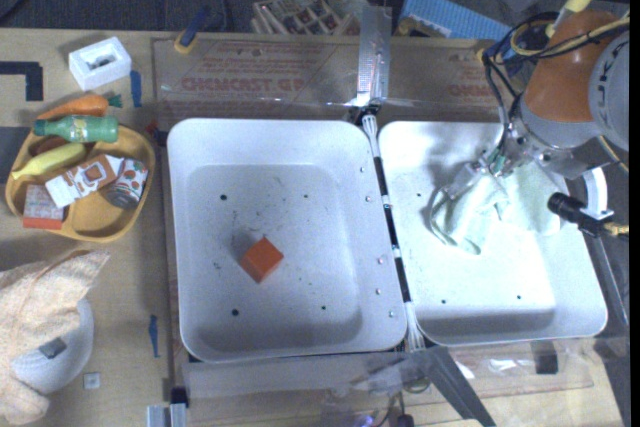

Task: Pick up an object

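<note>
An orange cube (263, 259) lies in the left bin (200, 155), a little below its middle. A pale, crumpled cloth (512, 207) lies in the upper middle of the right bin (520, 305). My gripper (452, 213) is low in the right bin, at the left end of that cloth and overlapping it. The grey arm with its orange band (560, 75) comes in from the upper right. The cloth and the gripper blend together, so contact between them is unclear.
A yellow bowl (100, 220) holding toy food, with a green bottle (80, 128), sits on the bench left of the bins. Below it lie a beige cloth (45, 300) and a white box (100, 62) above.
</note>
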`<move>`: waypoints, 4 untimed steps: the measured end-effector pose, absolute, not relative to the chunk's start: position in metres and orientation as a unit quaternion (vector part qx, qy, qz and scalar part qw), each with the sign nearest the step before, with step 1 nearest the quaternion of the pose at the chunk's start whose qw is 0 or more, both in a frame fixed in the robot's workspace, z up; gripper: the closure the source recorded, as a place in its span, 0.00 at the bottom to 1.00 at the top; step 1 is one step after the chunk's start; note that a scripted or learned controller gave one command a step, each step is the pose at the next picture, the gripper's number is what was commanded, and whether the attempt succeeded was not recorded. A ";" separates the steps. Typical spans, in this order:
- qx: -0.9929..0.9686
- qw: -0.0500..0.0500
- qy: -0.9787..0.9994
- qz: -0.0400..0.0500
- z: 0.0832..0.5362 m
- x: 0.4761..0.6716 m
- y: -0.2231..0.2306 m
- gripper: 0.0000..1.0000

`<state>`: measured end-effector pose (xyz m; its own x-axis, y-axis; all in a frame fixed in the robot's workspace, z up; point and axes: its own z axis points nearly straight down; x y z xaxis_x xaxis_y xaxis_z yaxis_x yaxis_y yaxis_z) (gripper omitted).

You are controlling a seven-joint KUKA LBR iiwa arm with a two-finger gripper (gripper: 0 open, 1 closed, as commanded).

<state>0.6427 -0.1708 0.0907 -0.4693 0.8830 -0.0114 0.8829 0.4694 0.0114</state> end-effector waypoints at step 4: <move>0.578 0.005 0.816 0.002 0.092 0.650 -0.129 0.00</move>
